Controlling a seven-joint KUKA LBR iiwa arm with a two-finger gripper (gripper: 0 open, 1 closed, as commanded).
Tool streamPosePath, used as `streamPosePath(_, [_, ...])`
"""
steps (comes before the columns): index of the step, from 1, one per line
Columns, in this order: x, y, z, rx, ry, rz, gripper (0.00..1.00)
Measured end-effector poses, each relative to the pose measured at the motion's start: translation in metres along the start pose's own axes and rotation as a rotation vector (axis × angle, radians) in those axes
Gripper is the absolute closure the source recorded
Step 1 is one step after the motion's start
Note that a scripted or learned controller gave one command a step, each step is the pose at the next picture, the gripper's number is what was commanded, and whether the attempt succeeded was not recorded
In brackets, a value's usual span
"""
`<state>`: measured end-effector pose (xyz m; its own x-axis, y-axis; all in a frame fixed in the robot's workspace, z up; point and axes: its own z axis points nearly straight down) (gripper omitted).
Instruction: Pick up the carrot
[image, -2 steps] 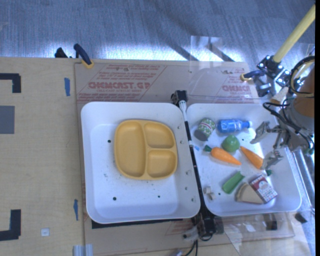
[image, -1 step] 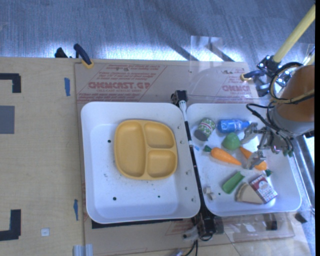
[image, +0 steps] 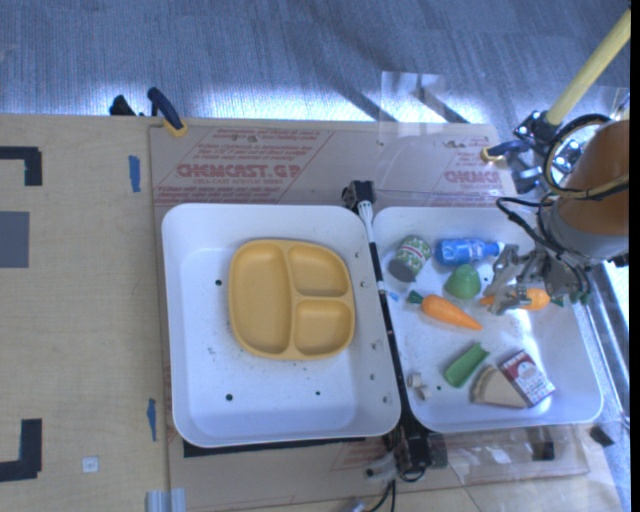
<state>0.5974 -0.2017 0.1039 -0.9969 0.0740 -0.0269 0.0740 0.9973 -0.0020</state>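
Observation:
The carrot (image: 452, 313), orange with a small green top pointing left, lies flat in the middle of the right bin (image: 575, 400). My gripper (image: 513, 284) is low over the same bin, a short way to the right of the carrot's thick end and apart from it. A small orange piece (image: 537, 298) shows right at the gripper; whether it is gripped is unclear.
Around the carrot lie a green can (image: 410, 257), a blue bottle (image: 466, 250), a green round item (image: 463, 282), a green stick (image: 465, 364), a tan wedge (image: 496, 389) and a red box (image: 526, 375). The left bin (image: 190, 330) holds a yellow divided plate (image: 292, 298).

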Motion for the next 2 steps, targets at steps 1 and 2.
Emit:
streamPosePath(1, [0.0,0.0,0.001,0.0,0.002,0.0,0.0])
streamPosePath(2, [0.002,-0.022,0.015,-0.003,0.012,-0.279,0.0])
